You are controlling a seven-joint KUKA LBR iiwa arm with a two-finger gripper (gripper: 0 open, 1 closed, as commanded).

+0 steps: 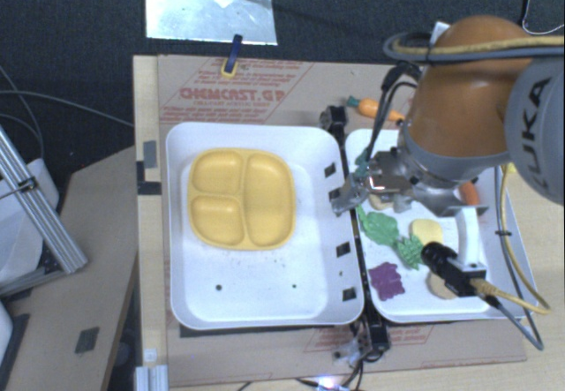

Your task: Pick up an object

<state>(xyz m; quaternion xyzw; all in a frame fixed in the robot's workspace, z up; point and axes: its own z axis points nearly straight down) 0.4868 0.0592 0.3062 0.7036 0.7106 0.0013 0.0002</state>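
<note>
Your gripper (378,179) hangs over the right bin's (402,307) left edge; jaw state cannot be told; green toy (382,228) lies just below.

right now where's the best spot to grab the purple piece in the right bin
Probably from straight above, fingers closing across the narrow middle of the purple piece. It lies flat on the right bin's floor, clear of the green piece beyond it. Its left edge sits close to the bin wall, so a side approach looks cramped.
</note>
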